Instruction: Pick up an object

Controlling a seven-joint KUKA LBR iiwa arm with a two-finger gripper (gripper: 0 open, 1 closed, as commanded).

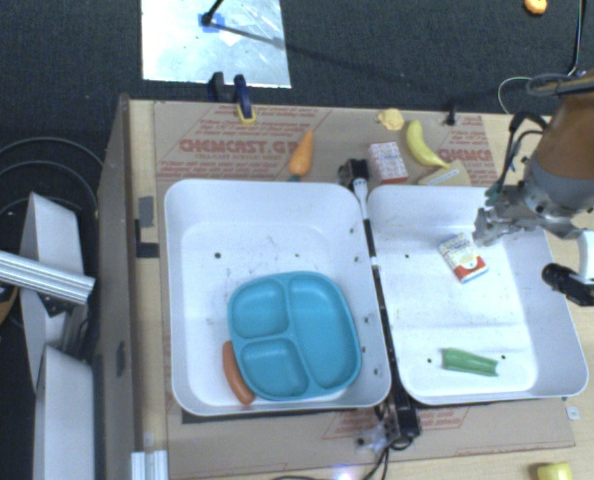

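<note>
Arm: grey with an orange band point(582, 118), reaching in from the right over the right bin's far right part.
Tool point(487, 228): low over the right bin, just right of the small carton and close to it; whether it is open or closed cannot be told, and nothing can be seen gripped.
Small carton point(463, 258): white with a red end, lying tilted on the floor of the right bin, in its upper middle part.
Green vegetable point(470, 362): long and lying flat near the front of the right bin, well apart from the carton.
Right bin point(562, 368): shallow, white, touching the left bin along the centre seam.
Left bin point(192, 218): shallow, white, holding the blue tray and the sausage.
Blue tray point(293, 334): three compartments, sitting in the front half of the left bin.
Sausage point(237, 373): orange-brown, lying just beside the tray's left front corner, against the bin's front wall.
Surface point(227, 143): cardboard-covered behind the bins, bearing a carrot point(300, 154), a banana point(421, 145), and a small pink-and-white box point(388, 161) next to the bins' far rims.
</note>
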